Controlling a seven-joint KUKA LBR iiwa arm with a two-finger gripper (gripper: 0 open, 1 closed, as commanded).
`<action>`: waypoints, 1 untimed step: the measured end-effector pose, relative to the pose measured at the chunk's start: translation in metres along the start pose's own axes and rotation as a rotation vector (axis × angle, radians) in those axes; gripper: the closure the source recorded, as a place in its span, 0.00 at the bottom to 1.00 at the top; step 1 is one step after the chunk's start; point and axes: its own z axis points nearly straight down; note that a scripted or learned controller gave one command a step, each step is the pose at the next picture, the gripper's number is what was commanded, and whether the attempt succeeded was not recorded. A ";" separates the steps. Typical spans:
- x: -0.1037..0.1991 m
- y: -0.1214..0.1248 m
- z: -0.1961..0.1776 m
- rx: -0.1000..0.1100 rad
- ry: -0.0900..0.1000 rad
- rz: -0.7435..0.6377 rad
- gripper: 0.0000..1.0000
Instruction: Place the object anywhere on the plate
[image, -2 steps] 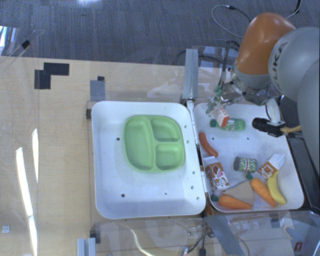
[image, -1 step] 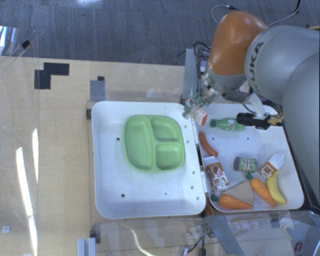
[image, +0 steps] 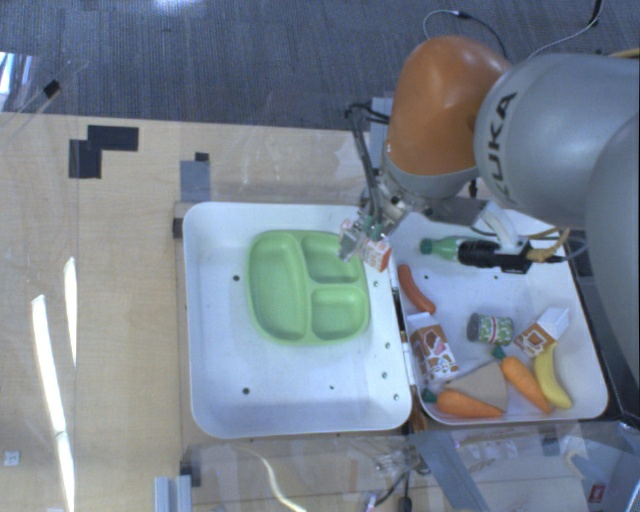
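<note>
Over the green plate's (image: 305, 287) upper-right corner my jaws (image: 362, 240) pinch a small red-and-white carton (image: 374, 251), closed on it, and letting go this near the rim could drop it onto the white bin (image: 230, 400) instead.

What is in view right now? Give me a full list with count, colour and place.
bins: 2, white, side by side on the bench
plate: 1, green, three compartments, in the left bin
small carton: 1, red and white, at the gripper tip over the plate's right edge
bottle: 1, green, top of right bin
sausage: 1, red-orange, right bin, left side
carrots: 2, orange, bottom of right bin
banana: 1, yellow, lower right
can: 1, green, middle of right bin
cartons: 2, brown and white, right bin
arm: 1, grey with orange band
gripper: 1, over the plate's right edge
</note>
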 end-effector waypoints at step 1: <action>-0.001 -0.001 0.000 0.000 0.000 0.001 0.00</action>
